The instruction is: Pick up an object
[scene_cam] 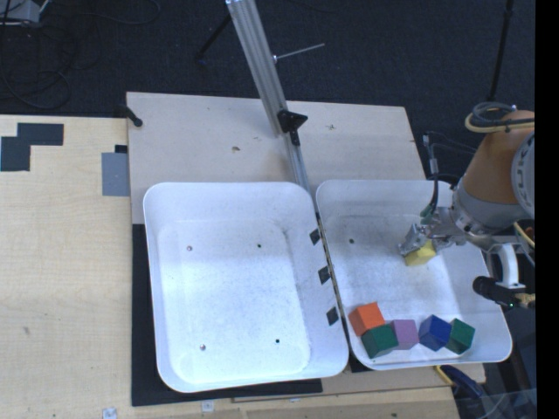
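My gripper reaches in from the right over the middle of the right bin. A small yellow block sits between its metal fingertips, and the fingers are shut on it. The grey arm with its orange band rises behind it at the right edge. Along the bin's front edge lie an orange cube, a dark green cube, a purple cube, a blue cube and a green cube.
The left bin stands beside the right one, with black clips along the shared wall. A slanted aluminium rail runs from the back down to the bins' junction. Cables hang at the arm's right.
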`<action>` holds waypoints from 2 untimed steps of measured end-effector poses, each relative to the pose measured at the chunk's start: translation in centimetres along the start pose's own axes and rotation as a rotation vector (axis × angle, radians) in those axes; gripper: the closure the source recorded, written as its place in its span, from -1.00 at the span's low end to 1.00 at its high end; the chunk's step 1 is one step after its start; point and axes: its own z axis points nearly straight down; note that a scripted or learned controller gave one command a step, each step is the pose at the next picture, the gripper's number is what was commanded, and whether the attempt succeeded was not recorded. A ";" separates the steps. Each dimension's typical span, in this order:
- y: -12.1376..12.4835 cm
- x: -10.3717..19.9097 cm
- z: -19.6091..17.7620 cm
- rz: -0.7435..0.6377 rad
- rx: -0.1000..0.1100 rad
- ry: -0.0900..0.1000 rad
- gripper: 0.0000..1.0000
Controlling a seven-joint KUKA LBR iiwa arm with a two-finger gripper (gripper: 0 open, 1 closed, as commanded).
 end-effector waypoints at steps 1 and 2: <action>0.0 0.0 0.0 -0.001 0.001 0.000 -1.00; 0.0 0.0 -0.9 -0.003 0.002 0.000 1.00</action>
